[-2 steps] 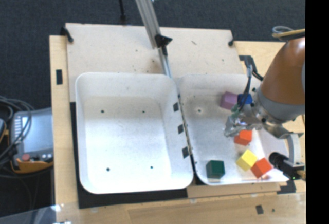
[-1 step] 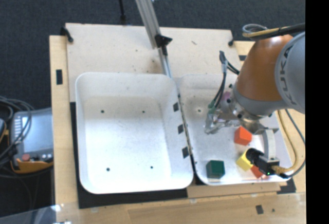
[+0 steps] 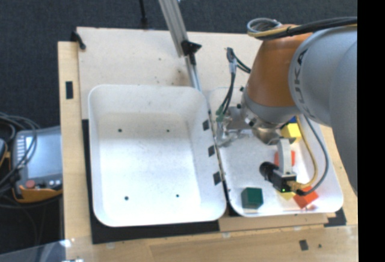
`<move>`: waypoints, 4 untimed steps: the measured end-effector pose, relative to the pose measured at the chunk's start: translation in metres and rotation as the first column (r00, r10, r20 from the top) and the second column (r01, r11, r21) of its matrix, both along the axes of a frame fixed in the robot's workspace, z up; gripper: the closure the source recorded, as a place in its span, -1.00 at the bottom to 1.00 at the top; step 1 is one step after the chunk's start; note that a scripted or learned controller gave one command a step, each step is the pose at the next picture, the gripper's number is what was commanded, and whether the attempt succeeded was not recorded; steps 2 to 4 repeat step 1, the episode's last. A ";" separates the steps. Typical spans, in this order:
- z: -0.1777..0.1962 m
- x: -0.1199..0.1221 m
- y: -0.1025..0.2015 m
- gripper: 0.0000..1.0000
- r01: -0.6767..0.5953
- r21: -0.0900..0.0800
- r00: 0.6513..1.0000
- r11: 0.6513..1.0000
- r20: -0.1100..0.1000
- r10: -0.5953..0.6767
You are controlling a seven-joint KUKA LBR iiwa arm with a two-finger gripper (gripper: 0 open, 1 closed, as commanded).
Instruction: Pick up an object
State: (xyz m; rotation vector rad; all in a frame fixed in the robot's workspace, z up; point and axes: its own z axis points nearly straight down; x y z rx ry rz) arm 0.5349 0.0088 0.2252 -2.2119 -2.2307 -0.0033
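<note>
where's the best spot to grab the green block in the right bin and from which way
Judging from this view, take the green block across its two side faces, coming straight down from above. It looks squarish and lies flat on the floor of the right bin, near the front wall, with bare floor either side. Closing left to right should keep the tool off that wall.

The arm [image 3: 313, 74] is cut off by the view's right edge, and its bulk hides much of the right bin [image 3: 264, 210]. The gripper [image 3: 231, 128] sits under the wrist, its fingertips too small and cluttered to make out. A yellow object [image 3: 293, 130] just beside the wrist is partly covered.
</note>
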 end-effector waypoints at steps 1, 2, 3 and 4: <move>-0.005 0.020 0.048 1.00 0.000 0.000 1.000 1.000 -0.001 0.000; -0.005 0.020 0.048 1.00 0.000 0.000 1.000 1.000 -0.001 0.000; -0.005 0.020 0.048 1.00 0.000 0.000 1.000 1.000 -0.001 0.000; -0.005 0.020 0.048 1.00 0.000 0.000 1.000 1.000 -0.001 0.000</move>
